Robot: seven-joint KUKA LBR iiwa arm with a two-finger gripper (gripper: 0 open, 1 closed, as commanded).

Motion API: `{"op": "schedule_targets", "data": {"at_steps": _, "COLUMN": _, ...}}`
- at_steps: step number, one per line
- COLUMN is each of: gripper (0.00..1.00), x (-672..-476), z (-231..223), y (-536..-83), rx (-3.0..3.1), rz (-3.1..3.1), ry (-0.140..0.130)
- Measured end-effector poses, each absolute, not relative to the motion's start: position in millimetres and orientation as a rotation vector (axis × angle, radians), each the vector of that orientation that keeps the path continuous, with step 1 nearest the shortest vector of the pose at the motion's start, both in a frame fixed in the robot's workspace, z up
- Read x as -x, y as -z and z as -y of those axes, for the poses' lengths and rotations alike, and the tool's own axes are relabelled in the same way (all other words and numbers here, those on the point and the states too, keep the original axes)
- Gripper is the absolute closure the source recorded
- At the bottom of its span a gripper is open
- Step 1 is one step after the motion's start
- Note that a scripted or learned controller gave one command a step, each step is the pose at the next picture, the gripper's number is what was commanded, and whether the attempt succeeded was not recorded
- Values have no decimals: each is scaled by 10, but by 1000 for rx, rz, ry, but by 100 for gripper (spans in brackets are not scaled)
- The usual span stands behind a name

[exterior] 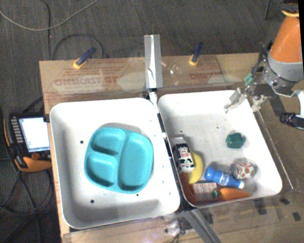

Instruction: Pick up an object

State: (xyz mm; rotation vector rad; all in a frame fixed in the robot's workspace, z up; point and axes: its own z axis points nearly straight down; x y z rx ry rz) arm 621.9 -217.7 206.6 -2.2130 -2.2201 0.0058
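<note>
Carrot (pixel 233 193) hugs right bin's (pixel 204 108) near edge

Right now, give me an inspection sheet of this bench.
Surface: two white bins side by side, left bin, right bin, on a bench.
Job's things: in the right bin, green lump, banana, blue bottle, carrot, spotted ball, all near its front except the lump.
Clutter: teal tray in the left bin.
Gripper: gripper over the right bin's back right corner, holding nothing.
Cables: cables on the floor behind.
Surroundings: pendant at left; clamps at the back.
</note>
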Motion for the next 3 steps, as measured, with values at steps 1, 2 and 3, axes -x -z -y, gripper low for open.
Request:
{"op": "schedule_targets", "data": {"at_steps": 1, "gripper": 0, "x": -5693, "z": 2215, "y": -1279, "rx": 2123, "rz": 2303, "ry": -6}}
{"op": "schedule_targets", "data": {"at_steps": 2, "gripper": 0, "x": -5892, "z": 2133, "y": -917, "rx": 2014, "rz": 2409, "ry": 19}}
{"op": "schedule_targets", "data": {"at_steps": 3, "gripper": 100, "x": -5896, "z": 2157, "y": -986, "rx": 2020, "rz": 2415, "ry": 14}}
